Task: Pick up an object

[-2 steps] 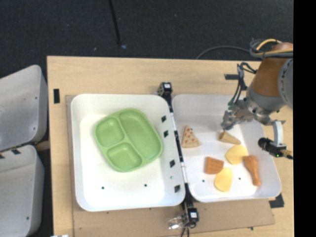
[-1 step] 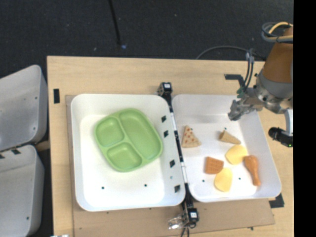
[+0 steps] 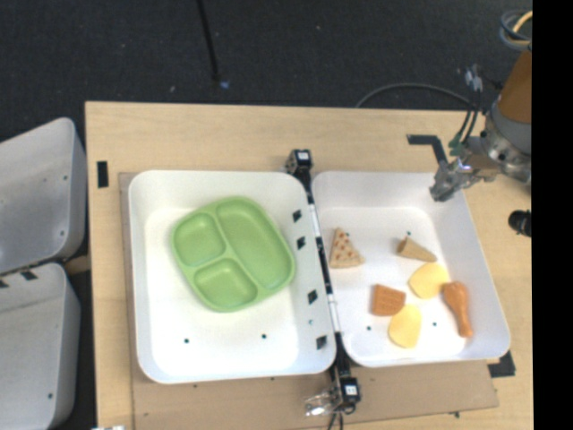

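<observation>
Right bin [image 3: 466,240], near edge: carrot-like orange piece [image 3: 457,306], probably light, stiff, smooth plastic toy food. Long axis runs near-to-far, slightly slanted; which end is the tip is unclear. Best grasped across the middle. Farther back, gripper [image 3: 445,184] hovers over the bin's far corner; open or closed, cannot tell.

A robotics lab: wooden bench [image 3: 224,133] with two white bins [image 3: 143,240].

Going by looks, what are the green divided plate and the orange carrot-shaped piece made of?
The green three-compartment plate looks like moulded plastic: uniform colour, smooth rounded ridges, matte sheen. The orange carrot-shaped piece is probably plastic or rubber toy food: flat, even colour; too small to be sure.
</observation>
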Robot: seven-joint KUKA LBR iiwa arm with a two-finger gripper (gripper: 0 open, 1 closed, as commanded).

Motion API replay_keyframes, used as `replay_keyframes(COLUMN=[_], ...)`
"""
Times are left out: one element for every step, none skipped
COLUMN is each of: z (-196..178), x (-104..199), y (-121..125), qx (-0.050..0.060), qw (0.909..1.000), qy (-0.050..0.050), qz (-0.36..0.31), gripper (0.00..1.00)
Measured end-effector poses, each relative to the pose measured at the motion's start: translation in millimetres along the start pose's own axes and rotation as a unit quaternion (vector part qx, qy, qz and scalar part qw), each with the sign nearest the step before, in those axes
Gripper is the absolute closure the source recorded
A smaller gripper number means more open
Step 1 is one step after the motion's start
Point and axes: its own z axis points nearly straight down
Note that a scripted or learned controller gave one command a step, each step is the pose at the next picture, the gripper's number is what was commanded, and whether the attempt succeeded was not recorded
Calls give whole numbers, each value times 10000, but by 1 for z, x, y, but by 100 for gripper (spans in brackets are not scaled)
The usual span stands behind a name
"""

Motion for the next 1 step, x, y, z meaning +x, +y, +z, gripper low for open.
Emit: replay_keyframes(z=[-33], x=[-1], y=[1], qx=[7], qw=[10000], qy=[6], qz=[3], gripper=[100])
